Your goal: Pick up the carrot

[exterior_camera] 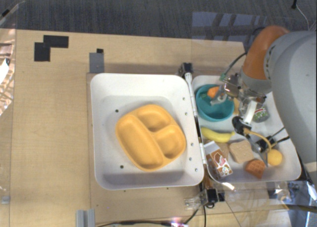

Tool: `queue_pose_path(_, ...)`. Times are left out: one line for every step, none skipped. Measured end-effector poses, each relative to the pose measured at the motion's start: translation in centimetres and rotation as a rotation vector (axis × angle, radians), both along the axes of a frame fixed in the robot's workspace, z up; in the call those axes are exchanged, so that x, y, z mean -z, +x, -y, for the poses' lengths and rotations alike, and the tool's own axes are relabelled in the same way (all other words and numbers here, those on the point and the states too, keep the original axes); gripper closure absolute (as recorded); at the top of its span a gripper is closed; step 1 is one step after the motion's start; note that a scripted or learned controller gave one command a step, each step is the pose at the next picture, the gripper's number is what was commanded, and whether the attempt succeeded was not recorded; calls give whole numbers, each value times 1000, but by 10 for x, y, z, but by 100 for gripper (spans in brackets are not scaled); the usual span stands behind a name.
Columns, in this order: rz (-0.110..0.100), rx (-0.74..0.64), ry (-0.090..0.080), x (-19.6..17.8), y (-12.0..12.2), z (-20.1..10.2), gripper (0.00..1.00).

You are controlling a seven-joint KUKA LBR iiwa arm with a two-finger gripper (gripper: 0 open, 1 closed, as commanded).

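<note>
The carrot (213, 92), a small orange piece, lies at the back of a teal bowl (208, 113) in the far left part of the right bin (293, 170). My gripper (220, 97) reaches down into the same bowl, its tip right beside the carrot on the carrot's right. The wrist hardware above it hides how the jaws stand and whether they touch the carrot. The grey arm with its orange band (260, 57) comes in from the upper right.
In the right bin, in front of the bowl, lie a banana (217, 135), a snack packet (220, 162), a bread slice (241, 151), a brown biscuit (255, 167) and a lemon (274, 158). The left bin (106, 97) holds a yellow divided plate (150, 136).
</note>
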State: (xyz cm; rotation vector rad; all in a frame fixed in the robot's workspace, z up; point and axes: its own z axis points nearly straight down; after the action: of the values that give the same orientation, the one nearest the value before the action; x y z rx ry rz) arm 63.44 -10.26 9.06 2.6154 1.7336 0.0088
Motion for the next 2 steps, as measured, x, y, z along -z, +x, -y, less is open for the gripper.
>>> queue_pose_path(-20,397,27,0,20,53,0)
queue_pose_path(-1,478,6,2,12,-12,0)
